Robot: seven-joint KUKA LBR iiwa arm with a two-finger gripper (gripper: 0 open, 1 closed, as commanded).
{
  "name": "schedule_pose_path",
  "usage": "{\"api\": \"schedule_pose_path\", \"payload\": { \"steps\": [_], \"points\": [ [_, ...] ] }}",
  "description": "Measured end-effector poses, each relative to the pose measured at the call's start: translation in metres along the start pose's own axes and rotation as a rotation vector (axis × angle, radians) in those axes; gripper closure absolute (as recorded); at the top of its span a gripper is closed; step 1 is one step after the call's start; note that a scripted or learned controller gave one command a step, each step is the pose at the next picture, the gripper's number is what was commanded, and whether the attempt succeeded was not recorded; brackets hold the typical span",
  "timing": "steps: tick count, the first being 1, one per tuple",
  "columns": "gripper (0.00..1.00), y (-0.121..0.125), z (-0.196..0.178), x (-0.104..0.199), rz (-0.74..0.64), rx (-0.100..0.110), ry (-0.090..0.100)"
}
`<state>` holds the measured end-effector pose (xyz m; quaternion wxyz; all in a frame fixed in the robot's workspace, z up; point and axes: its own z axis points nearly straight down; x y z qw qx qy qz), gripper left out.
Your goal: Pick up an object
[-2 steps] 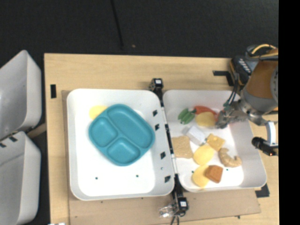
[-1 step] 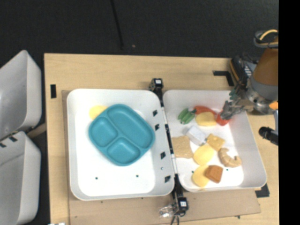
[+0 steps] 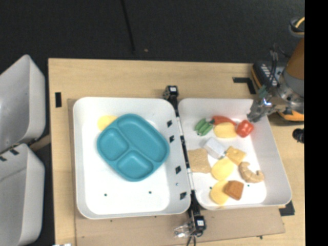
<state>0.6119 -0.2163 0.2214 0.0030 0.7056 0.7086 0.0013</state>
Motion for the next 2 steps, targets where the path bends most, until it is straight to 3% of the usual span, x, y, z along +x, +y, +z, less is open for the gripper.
{"api": "schedule_pose_path", "payload": {
  "steps": [1,2],
  "points": [
    [1.00,0.001,-0.021,-0.001,-0.002,0.003,0.001],
    [1.00,0.010,-0.012,0.047,-0.001,0.004,0.001]
  ]
}}
